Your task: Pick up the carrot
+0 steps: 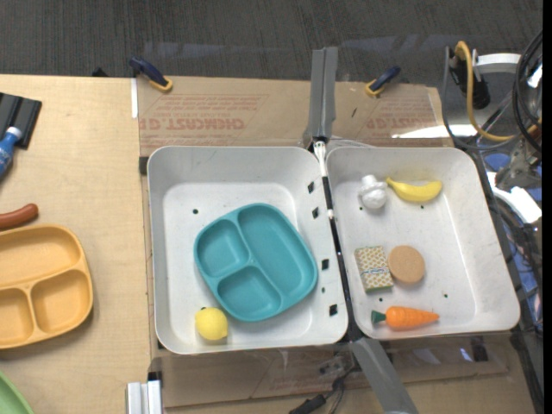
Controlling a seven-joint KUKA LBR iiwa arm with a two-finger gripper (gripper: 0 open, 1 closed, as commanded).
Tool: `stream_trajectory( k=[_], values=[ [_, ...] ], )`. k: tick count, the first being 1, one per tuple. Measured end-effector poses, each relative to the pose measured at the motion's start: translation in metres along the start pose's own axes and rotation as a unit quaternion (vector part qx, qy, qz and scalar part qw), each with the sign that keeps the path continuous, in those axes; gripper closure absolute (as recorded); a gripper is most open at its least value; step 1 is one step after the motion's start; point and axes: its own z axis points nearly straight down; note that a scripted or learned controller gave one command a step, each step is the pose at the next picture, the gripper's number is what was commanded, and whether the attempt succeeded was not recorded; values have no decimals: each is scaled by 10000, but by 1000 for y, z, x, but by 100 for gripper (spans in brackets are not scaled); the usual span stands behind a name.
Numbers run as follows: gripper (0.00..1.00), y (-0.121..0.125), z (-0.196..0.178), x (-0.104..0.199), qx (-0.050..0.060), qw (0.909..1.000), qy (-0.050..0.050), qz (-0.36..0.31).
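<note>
The carrot, orange with a small green top at its left end, lies flat near the front edge of the right bin. It points right, just in front of a tan patterned block and a round brown cookie.
A banana and a small white object lie at the back of the right bin. The left bin holds a teal divided plate and a lemon. A yellow tray and a sausage rest on the bench at left. Cables hang at the right.
</note>
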Motion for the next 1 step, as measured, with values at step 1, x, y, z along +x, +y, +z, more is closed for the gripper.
stream_trajectory(
  k=[1],
  values=[
    [100, 56, -72, -64, 8, 9998, 5, 185]
  ],
)
